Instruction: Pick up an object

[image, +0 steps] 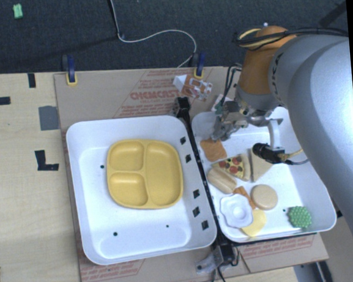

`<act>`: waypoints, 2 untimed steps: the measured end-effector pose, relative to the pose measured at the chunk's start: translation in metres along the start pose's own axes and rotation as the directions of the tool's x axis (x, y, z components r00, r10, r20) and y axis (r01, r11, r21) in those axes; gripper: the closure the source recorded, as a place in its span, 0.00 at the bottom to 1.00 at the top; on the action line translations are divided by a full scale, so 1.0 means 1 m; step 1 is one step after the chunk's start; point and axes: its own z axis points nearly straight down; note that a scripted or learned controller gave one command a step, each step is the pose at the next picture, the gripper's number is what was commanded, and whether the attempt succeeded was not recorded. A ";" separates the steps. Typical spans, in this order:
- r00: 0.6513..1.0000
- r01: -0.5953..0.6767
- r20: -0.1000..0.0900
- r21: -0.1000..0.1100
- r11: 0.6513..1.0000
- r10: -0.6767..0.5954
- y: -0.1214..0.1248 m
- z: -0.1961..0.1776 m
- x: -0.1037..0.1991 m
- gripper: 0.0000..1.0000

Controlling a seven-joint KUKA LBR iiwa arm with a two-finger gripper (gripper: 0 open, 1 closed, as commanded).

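Nearest the camera, along the front of the right bin [315,183], lie a green broccoli floret [300,217], a fried egg [236,211], a yellow wedge [255,224] touching it and a round tan bun [264,196]. Behind them sit a bread roll [221,179] and a pizza slice [235,165], touching. Farther back a brown toast square [213,149] lies flat just under the gripper [224,126], which hangs low over the bin's far left part; whether it is released or clenched cannot be told. The left bin [89,194] holds 1 yellow divided plate [145,173].

The toast looks like light, stiff plastic play food, probably smooth and apt to slip. Lying flat, it likely wants a pinch across 2 opposite edges.
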 end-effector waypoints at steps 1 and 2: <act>1.000 0.000 0.001 0.000 1.000 0.000 0.000 0.000 0.000 0.00; 1.000 -0.004 0.000 0.002 1.000 0.004 -0.013 0.011 0.004 0.00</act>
